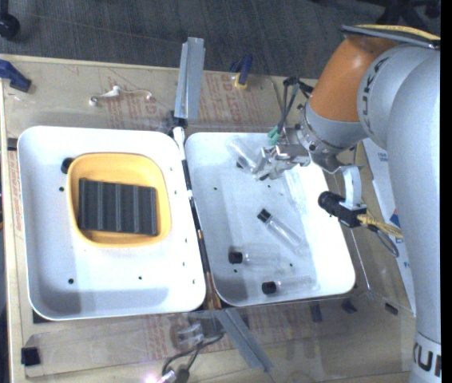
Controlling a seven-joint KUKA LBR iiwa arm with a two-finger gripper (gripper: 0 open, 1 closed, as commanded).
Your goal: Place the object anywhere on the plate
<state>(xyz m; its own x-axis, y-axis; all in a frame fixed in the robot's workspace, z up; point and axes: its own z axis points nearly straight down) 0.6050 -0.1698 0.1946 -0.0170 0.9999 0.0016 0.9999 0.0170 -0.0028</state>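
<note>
Arm: the grey arm (418, 134) with its orange band is filling the right side, nearest the lens, reaching in over the right bin's far corner.

Jaws: the gripper (278, 156) is hanging low over the far end of the right bin (334, 274); clear plastic and glare are crowding it, so I cannot tell whether it is released, clenched, or grasping anything.

Object: a clear tube with a black cap (278, 226) is lying flat mid-bin, tilted toward the near right, well apart from the gripper. It may be the piece to move, though other transparent bits near the gripper are muddying that call.

Clutter: two small black pieces (235, 256) (269, 287) are sitting near the bin's front edge.

Plate: the yellow plate (119, 199) is waiting in the left bin (98, 302), with a dark ribbed block (119, 207) covering most of its middle.

Counter: the wooden counter (90, 86) is carrying both bins side by side.

Progress: judging from this, nothing is on its way to the plate yet.

Risk: the tube is slick, round and see-through, so a pinch could be squirting it sideways or closing on air.

Risk: the ribbed block is leaving only a narrow yellow rim free, so a drop could be rolling off the block into the bin.

Risk: the ridge between the bins could be catching a low carry.
</note>
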